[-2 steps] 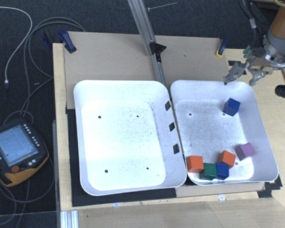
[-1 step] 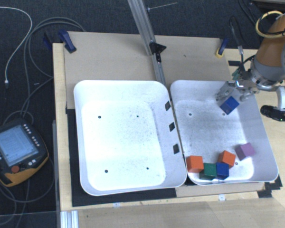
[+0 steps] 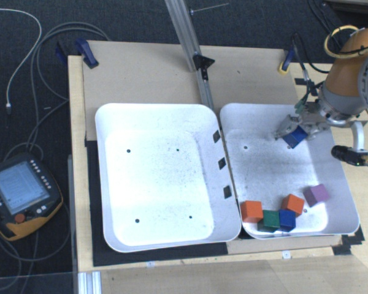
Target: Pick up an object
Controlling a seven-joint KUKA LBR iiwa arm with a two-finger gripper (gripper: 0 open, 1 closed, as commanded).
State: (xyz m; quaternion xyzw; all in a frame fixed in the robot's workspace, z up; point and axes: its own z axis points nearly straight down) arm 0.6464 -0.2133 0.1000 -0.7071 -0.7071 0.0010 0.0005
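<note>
One blue block (image 3: 294, 138) sits clamped between the fingers of the tool (image 3: 296, 133) above the right bin's (image 3: 257, 164) far side; five blocks lie along its near edge.

Open floor mid right bin (image 3: 257, 164) (blocks (image 3: 276, 213) along near wall)

Blue block (image 3: 294, 138), tilted, between tool (image 3: 292, 133) fingers, above right bin (image 3: 257, 164).

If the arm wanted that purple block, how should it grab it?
Best guess: from straight above, fingers closing on two opposite flat sides. The purple block sits apart from the orange block, with bare bin floor on its upper side. The bin wall runs close on its right.
</note>
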